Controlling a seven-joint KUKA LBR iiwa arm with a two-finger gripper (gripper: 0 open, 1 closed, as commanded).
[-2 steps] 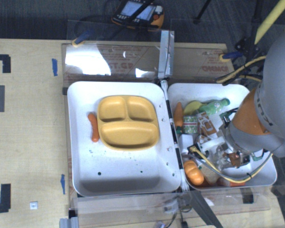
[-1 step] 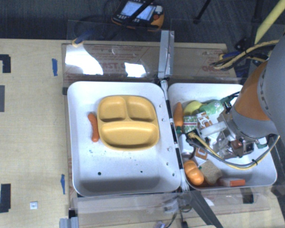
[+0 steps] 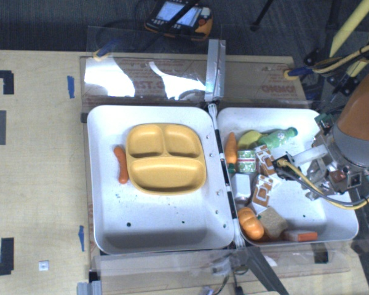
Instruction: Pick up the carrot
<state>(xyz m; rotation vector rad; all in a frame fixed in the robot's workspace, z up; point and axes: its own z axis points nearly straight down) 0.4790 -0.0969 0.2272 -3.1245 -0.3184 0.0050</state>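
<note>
The carrot (image 3: 231, 147) lies against the right bin's (image 3: 338, 217) inner wall, touching the packets (image 3: 253, 163). My gripper (image 3: 323, 176), open or clenched I cannot tell, hovers well apart. I fear it clipping that wall or snagging a packet.

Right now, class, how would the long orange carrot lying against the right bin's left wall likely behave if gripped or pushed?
The long orange carrot looks smooth and rounded, so it may roll sideways or slip when squeezed. It seems a moulded toy, probably stiff and light. Lying close against the white bin wall, it likely leaves little room to grip.
</note>
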